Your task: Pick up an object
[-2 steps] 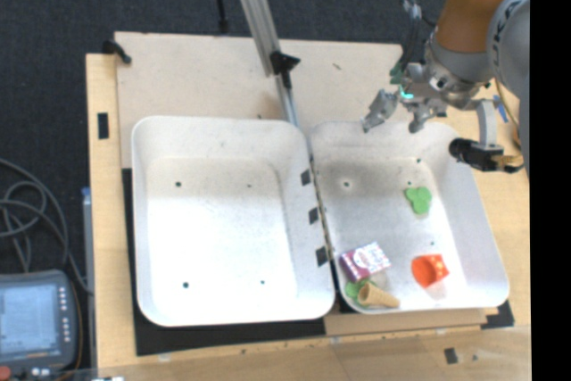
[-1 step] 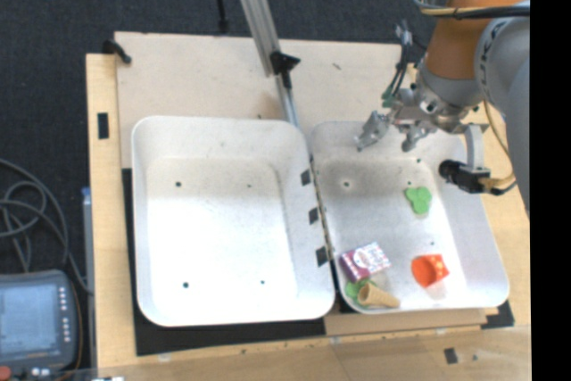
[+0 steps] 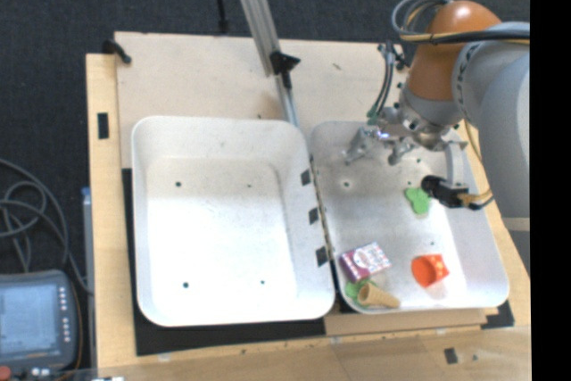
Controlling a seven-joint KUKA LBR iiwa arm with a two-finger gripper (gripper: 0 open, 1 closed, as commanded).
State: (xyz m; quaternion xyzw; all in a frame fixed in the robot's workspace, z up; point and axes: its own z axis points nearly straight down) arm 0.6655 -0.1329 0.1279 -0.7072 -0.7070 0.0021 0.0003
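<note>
Camera view: my gripper (image 3: 378, 144) hovers over the right bin's (image 3: 357, 192) far end, fingers spread with nothing between them, poised for a descent. Candidates lie apart nearer me: green piece (image 3: 417, 200), orange cup (image 3: 429, 269), purple packet (image 3: 365, 260), cone (image 3: 378, 295).

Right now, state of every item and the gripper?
Two-finger gripper: fingers apart, nothing between them, above right bin's far end.
Small green object: loose in right white bin.
Orange cup-like object: lying near front.
Purple-and-white packet: lying flat.
Tan cone: on its side at front rim.
</note>
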